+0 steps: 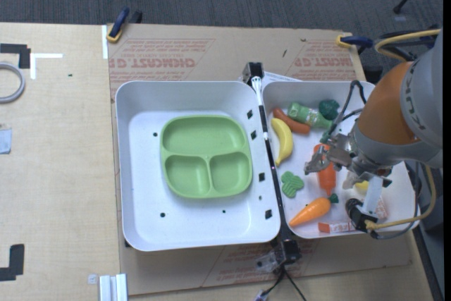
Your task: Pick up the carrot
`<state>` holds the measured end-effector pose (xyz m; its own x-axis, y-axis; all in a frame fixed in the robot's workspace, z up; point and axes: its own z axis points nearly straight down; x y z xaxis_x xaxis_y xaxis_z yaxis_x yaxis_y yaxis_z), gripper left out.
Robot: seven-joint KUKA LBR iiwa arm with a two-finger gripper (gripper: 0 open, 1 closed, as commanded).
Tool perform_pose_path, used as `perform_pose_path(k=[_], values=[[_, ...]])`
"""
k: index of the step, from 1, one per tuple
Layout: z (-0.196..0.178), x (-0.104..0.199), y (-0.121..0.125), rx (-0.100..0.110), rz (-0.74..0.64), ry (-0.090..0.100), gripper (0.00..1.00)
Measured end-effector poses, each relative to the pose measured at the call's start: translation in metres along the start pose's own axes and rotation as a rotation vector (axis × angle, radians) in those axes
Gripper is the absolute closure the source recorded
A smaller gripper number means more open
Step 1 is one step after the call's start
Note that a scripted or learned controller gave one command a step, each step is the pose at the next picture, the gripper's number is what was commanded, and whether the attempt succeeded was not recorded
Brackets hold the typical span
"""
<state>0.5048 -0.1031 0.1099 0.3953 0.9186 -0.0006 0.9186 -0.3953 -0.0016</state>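
Note:
The carrot (309, 212) is orange with a small green top and lies tilted near the front edge of the right bin (394, 225). My gripper (321, 160) hangs over the middle of that bin, a short way behind the carrot and apart from it. A small orange-red piece (326, 178) sits right beneath the gripper. The arm's grey and orange wrist (384, 125) covers the bin's right part.
In the right bin also lie a yellow banana (284, 140), a green bottle (309, 114), a red-orange chili (294, 122), a dark green piece (328, 108) and a green leafy toy (292, 183). The left bin (137, 173) holds a green divided plate (206, 156).

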Motion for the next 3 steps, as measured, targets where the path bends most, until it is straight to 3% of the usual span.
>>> perform_pose_path(k=[1,2,3], values=[[0.0178,-0.0068,-0.0266,0.000,0.289,0.002,0.00],[0.0083,-0.0067,-0.0257,0.000,0.289,0.002,1.00],[0.0084,-0.0066,-0.0258,0.000,0.290,0.002,0.00]])
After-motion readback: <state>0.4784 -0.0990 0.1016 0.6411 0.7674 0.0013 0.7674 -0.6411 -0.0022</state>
